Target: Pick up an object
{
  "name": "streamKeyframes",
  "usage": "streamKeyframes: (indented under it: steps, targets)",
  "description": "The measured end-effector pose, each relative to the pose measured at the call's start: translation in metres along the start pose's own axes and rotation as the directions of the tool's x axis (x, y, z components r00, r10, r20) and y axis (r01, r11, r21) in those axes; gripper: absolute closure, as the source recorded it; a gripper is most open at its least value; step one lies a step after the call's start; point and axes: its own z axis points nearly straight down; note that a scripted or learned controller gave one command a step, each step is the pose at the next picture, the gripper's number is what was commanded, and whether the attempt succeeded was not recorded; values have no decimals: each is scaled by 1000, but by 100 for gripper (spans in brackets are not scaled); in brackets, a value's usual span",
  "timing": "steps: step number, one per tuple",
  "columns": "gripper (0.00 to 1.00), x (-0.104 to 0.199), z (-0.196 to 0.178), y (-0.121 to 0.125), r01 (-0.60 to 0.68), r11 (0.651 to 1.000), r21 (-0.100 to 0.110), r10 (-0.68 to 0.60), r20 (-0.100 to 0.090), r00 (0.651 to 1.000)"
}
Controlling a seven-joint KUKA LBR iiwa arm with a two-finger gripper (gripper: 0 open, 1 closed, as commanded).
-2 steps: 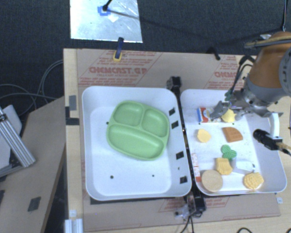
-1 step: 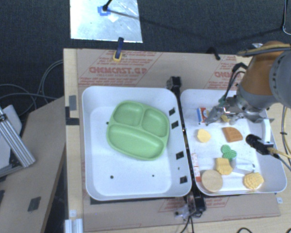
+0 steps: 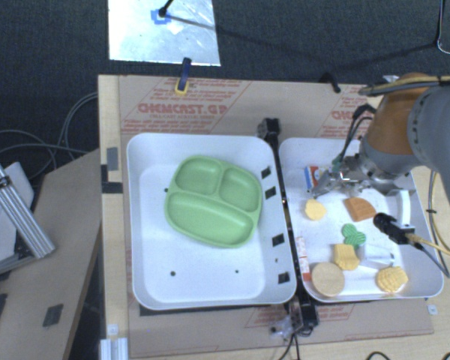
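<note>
Nearest the lens: tan disc point(image 3: 328, 279), flat, round and matt, by the near wall of the right bin point(image 3: 433, 282). Left bin point(image 3: 146, 276): shallow white moulded plastic with rounded corners, bearing one pale green divided plate point(image 3: 214, 199), smooth, three compartments. Right bin: same make, holding all my candidates. My gripper point(image 3: 326, 186): metal, low over the far left of this bin. I cannot tell whether it is open or closed, and I see nothing held. Risks, as I judge them: the pieces are small, low and crowded, so a descent may land between them, shove a neighbour, or catch the dividing wall close by. Smooth faces may squirt free. Orange wedge point(image 3: 359, 208): slab-like, just beside the gripper. Ridged yellow piece point(image 3: 391, 279): shell-shaped. Yellow block point(image 3: 346, 256): touching the disc, or nearly. Green piece point(image 3: 353, 235): knobbly. Yellow round piece point(image 3: 315, 210): smallest, nearest my gripper.
</note>
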Motion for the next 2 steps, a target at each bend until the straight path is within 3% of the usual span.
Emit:
streamKeyframes:
  steps: [1,2]
  targets:
    - [100,0,-12,1,-1,1000,-4,1,0,1000]
    - [100,0,-77,2,2,1000,-8,-2,1,1000]
